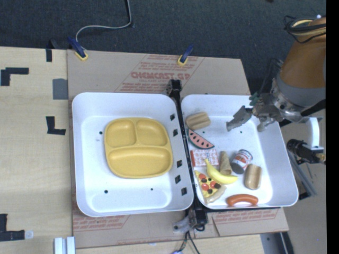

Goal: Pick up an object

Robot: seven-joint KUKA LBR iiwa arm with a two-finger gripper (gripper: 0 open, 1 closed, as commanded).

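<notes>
The right bin (275, 142) holds several toy foods: a bread roll (197, 120), a watermelon slice (200, 140), a red-and-white packet (203, 156), a banana (220, 174), a pizza slice (208, 186), a brown cone (224, 163), a small can (242, 160), a hot dog bun (252, 176) and a sausage (241, 199). My gripper (247, 126) hangs over the bin's upper right part, above bare floor and apart from the food. It is open, fingers spread, with nothing between them. The roll lies to its left and the can below it.
A yellow divided plate (139, 146) lies in the left bin (85, 142). A black clip-lined divider (179, 142) joins the bins. The grey arm with its orange band (304, 62) comes in from the right, over the right bin's far corner.
</notes>
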